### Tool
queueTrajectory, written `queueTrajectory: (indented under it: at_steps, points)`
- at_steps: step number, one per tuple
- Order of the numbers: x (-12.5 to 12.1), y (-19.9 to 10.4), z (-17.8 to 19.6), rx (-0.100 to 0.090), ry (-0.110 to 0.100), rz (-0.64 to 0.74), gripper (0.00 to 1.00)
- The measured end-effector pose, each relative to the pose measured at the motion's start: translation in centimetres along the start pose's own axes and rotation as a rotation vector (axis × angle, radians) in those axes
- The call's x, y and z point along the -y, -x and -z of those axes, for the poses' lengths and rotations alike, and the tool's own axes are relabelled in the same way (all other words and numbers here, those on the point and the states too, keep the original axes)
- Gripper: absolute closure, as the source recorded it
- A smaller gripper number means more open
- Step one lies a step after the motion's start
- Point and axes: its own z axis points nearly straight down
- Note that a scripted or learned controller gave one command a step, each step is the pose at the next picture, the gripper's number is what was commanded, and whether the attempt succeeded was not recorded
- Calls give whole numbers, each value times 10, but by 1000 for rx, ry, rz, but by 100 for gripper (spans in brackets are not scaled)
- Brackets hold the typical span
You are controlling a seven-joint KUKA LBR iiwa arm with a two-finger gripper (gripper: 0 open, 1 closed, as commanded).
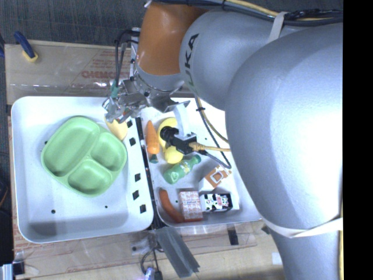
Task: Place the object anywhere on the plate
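As the gripper (119, 111) hung over the left bin's (29, 156) top-right corner, a small yellow object (118, 127) sat pinched between its fingers, just beside the plate (81, 156); likely light, smooth, slippery; grip its middle.

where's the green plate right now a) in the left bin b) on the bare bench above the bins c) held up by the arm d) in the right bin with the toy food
a: the green plate, split into compartments, lies flat on the floor of the left bin, while the carrot, green bottle and other items crowd the right bin.
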Motion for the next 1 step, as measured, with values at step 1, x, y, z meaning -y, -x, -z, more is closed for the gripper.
queueTrajectory:
  at_steps: [1]
  points:
    - [0, 0, 0, 0, 0, -1, 0]
